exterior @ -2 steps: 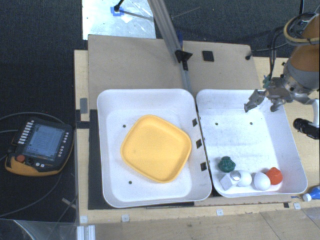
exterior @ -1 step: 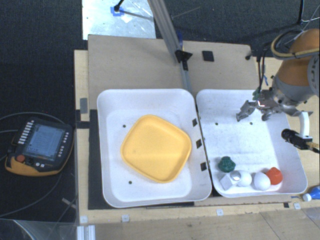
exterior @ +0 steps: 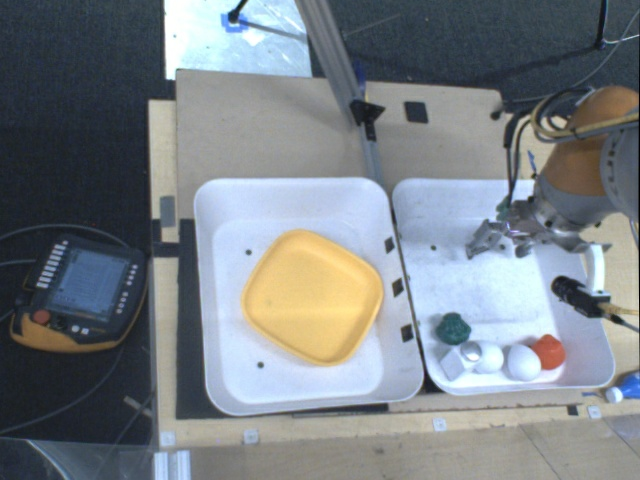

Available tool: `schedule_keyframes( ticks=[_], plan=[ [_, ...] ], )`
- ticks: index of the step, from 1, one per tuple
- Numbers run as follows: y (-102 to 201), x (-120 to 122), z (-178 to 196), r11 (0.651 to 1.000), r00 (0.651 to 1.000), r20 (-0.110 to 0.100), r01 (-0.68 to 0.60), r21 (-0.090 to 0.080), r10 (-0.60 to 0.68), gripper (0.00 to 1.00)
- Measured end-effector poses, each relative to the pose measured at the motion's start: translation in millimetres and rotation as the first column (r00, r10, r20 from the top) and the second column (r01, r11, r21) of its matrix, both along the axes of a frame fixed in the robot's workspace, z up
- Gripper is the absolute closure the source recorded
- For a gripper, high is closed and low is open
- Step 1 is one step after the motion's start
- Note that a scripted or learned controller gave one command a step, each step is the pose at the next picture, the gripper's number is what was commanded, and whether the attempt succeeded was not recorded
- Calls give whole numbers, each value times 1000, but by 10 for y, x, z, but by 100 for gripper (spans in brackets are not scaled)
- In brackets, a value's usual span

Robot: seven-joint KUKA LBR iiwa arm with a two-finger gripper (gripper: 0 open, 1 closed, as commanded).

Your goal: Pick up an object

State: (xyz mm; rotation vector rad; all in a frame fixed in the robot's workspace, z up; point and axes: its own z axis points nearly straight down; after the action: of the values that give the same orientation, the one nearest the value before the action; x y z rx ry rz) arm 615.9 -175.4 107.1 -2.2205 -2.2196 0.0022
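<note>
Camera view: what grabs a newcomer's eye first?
The big yellow plate dominates the left bin, lying flat near its middle. Next comes the arm's orange band at the right edge, with the gripper over the upper part of the right bin. A cluster of small things sits along that bin's near wall: a green lump, a white egg and a red-orange piece.

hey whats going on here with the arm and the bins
A robot arm reaches in from the right and its gripper hangs over the bare upper part of the right bin, with nothing between its fingers. The things it could pick up sit along that bin's near edge: a green object, a small grey piece, two white balls and an orange-red object. The left bin holds a yellow plate.
</note>
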Motion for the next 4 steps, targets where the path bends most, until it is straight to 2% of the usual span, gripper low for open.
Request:
schedule_keyframes(
  ticks=[1, 3, 4],
  plan=[
    [0, 14, 129, 1000, 1000, 5, -1, -1, 1, 100],
    [-13, -12, 990, 1000, 1000, 7, -1, -1, 1, 100],
    [-75, -16, 1607, 1000, 1000, 9, -1, -2, 1, 100]
  ],
)
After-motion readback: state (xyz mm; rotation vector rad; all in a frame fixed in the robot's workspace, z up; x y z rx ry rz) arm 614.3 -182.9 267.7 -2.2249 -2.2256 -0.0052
